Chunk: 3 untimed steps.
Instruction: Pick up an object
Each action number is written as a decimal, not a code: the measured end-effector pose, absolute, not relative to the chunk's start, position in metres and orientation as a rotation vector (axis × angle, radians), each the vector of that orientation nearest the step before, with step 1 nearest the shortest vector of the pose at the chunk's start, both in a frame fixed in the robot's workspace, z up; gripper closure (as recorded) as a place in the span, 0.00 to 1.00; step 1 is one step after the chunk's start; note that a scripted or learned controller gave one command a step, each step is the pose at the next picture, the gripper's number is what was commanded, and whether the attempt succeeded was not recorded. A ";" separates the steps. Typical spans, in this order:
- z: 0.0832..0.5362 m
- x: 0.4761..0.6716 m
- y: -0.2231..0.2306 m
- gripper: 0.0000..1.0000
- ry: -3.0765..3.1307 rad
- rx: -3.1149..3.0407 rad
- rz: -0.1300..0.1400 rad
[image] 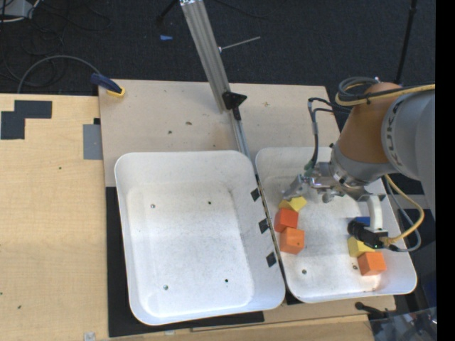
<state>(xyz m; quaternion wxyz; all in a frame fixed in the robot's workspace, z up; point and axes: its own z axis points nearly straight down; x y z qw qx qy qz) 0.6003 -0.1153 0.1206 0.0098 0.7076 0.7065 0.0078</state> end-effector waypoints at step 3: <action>0.115 0.604 -0.112 0.00 2.208 2.210 0.021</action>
